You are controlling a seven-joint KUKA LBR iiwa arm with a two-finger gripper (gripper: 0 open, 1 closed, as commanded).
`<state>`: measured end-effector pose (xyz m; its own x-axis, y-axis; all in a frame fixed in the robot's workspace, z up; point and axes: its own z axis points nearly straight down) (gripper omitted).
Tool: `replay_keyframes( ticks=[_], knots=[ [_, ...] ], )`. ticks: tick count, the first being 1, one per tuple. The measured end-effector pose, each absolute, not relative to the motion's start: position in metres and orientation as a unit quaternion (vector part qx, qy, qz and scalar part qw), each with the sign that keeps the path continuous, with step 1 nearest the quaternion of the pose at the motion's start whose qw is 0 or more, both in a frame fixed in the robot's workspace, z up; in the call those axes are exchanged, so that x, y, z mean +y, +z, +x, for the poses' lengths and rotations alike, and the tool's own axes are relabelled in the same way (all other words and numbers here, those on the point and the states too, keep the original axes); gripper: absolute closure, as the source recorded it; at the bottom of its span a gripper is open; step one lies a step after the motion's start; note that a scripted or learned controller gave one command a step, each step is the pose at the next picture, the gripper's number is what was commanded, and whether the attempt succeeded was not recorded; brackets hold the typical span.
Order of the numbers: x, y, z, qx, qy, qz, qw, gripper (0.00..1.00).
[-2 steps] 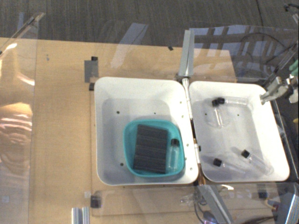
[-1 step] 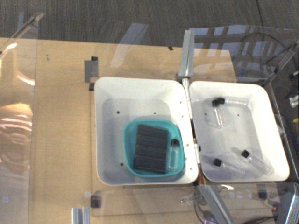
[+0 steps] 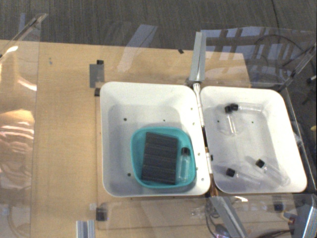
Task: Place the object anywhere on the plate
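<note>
Though on plate (image 3: 138, 148), vial (image 3: 184, 163) unattended.

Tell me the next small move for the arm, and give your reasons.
Probably reach into the right bin for another clear vial. One vial already lies on the teal plate beside the dark ridged block, while three black-capped ones lie loose in that bin.

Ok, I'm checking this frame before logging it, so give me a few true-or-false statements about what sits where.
1. The teal plate sits in the left bin. True.
2. A dark ridged block lies on the plate. True.
3. A clear vial lies on the bench outside both bins. False: it lies on the plate, beside the block.
4. The right bin holds one vial. False: three black-capped vials lie there.
</note>
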<state>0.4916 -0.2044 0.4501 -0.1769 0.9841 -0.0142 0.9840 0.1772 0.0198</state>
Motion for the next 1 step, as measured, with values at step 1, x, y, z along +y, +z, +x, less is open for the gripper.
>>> replay_keyframes(
  ticks=[1],
  knots=[
    [-0.2043,0.45,0.4916,0.767,0.0029,0.641,0.011,0.0]
  ],
)
